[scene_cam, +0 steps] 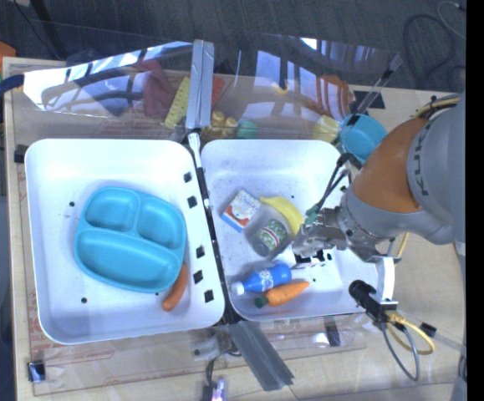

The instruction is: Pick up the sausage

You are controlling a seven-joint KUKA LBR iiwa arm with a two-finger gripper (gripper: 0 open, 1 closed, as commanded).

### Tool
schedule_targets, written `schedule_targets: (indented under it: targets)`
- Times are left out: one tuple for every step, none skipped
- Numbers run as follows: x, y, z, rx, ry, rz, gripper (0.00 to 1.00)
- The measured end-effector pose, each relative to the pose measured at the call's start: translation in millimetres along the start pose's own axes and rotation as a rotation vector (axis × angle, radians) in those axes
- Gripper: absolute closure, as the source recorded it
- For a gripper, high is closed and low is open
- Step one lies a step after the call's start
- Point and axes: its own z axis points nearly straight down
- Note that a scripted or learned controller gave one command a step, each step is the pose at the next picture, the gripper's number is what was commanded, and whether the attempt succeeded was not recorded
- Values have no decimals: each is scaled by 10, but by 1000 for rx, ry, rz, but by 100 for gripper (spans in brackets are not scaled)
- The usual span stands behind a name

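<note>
The sausage point(174, 290), a short reddish-brown link, lies in the left bin point(49, 182) against the lower right edge of the blue divided plate point(129, 238). My gripper point(314, 247) hangs low over the right bin point(308, 161), just right of a clear jar with a yellow lid point(274, 226). It is well to the right of the sausage, across the wall between the bins. Nothing shows between its tips.
The right bin also holds a small white and orange carton point(241, 208), a blue bottle point(265, 279) and an orange carrot point(289, 291) near its front wall. The grey arm with its orange band point(388, 178) covers that bin's right side.
</note>
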Motion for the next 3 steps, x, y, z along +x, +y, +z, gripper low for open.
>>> schedule_targets:
  targets:
    - [4, 9, -86, 2, 1, -6, 100]
    - [8, 18, -173, 3, 1, -12, 100]
    - [11, 28, -260, 4, 2, -18, 100]
